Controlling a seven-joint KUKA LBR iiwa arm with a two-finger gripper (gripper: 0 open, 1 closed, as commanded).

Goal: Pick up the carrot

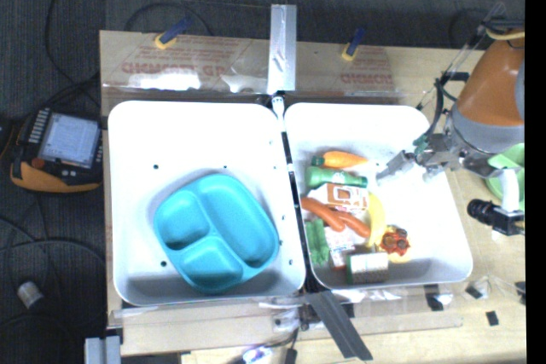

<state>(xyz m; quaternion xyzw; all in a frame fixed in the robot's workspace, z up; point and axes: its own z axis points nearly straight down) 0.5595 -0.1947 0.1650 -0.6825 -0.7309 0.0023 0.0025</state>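
An orange carrot (345,158) with a green stub at its left end lies near the back of the right bin (444,217), on top of a pile of toy food. My gripper (390,168) reaches in from the right and hovers just right of the carrot, a short gap away and slightly nearer the front. Nothing shows in its grip. The arm's orange band (495,85) and grey wrist (478,132) stand over the bin's right rim.
In the same pile lie a green item (334,177), a printed carton (345,197), two long red-orange pieces (334,216), a yellow banana (376,217) and a grey can (368,266). The left bin (136,141) holds a blue divided plate (216,228).
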